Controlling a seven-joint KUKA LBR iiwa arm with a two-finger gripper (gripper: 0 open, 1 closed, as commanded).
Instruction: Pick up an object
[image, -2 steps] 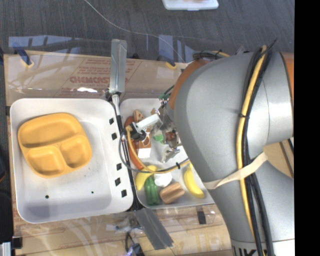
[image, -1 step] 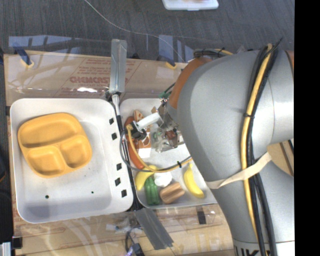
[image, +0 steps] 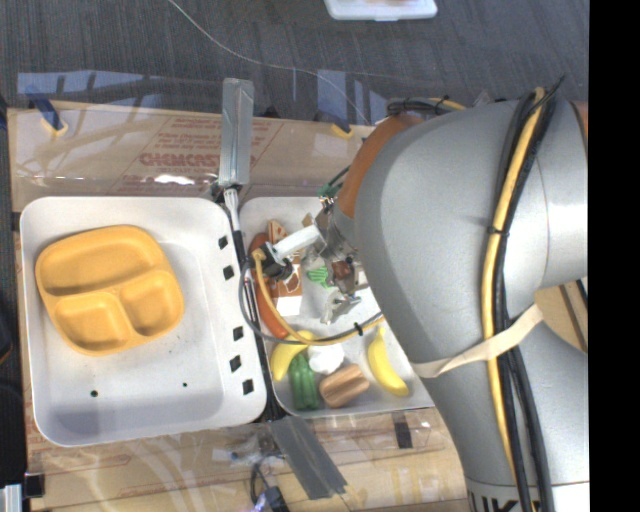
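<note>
The big grey arm reaches into the right bin and hides most of it. My gripper hangs low over the middle of that bin, beside a small green object. At the bin's near end lie a yellow banana, a second yellow piece, a white lump, a green vegetable-like toy and a brown cylinder. These sit a little below the gripper, apart from it.
The left bin holds a yellow divided plate in its upper left part. A grey divider bar stands between the bins at the back. Cables curl along the right bin's left wall.
</note>
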